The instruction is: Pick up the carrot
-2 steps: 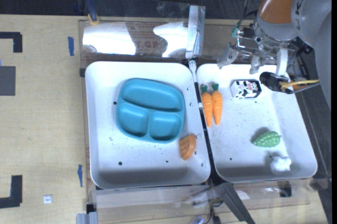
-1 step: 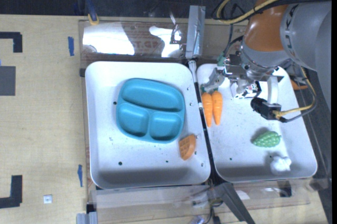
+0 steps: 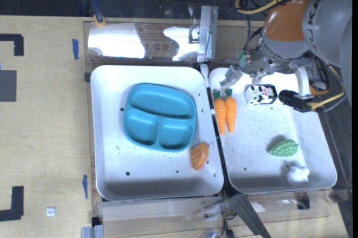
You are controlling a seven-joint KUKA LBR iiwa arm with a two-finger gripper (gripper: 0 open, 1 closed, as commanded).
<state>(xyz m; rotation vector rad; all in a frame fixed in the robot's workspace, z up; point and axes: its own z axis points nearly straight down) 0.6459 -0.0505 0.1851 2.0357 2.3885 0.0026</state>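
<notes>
- The arm (image 3: 313,13) runs off the top and right edges of the view, so its base end is cut away.
- Above the carrot (image 3: 225,114), the gripper (image 3: 232,77) is a small blurred tangle; how the jaws stand can't be read.
- Right of the carrot, a black-and-white object (image 3: 262,94) sits partly under the wrist hardware, its markings too small to make out.
- Below and right of the carrot, a small white lump (image 3: 298,174) is too blurred to identify.
- The worktop (image 3: 39,136) is clipped by the left edge.
</notes>
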